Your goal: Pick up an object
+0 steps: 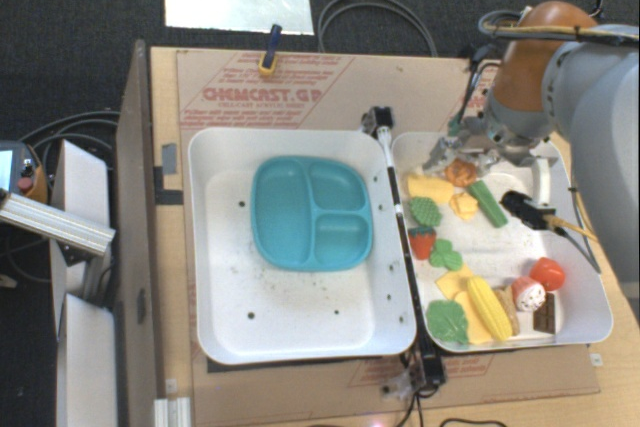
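Observation:
My gripper (458, 155) is low over the far end of the right bin (590, 300), directly above a small orange-brown toy (461, 173). Beside that toy lie a pale yellow wedge (429, 187), a small yellow piece (465, 206) and a long green vegetable (489, 202). Whether anything is held is hidden by the wrist. Further toys fill this bin: a bumpy green piece (425, 212), a red strawberry (422, 242), a yellow corn cob (488, 307), a red tomato (547, 272) and a brown block (545, 316).
The left bin (225, 315) holds a teal divided plate (310, 213). A black-tipped divider (398, 215) runs between the bins. The grey arm (590, 95) reaches in from the upper right. A leafy green toy (447, 320) sits at the right bin's near-left corner.

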Controlling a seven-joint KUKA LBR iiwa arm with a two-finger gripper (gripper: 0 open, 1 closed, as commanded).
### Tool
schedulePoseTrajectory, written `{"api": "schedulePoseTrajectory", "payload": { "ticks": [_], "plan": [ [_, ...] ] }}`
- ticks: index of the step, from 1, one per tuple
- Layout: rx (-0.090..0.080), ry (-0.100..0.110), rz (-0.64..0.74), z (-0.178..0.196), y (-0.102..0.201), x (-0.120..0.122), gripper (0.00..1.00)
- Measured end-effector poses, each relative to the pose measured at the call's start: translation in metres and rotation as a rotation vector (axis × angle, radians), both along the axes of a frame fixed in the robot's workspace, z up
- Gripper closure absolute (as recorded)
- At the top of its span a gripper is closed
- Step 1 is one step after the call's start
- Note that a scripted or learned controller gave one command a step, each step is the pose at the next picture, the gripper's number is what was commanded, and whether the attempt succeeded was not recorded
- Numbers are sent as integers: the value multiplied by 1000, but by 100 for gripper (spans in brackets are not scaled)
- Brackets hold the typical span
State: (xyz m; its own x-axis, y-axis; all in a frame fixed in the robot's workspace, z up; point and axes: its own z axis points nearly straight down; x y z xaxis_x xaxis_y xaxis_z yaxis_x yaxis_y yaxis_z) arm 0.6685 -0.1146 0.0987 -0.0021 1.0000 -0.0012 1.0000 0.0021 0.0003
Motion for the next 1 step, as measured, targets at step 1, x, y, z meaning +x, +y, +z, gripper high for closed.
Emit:
{"api": "schedulePoseTrajectory", "payload": {
  "ticks": [1],
  "plan": [
    [0, -4, 3, 14, 0, 2, 100]
  ]
}}
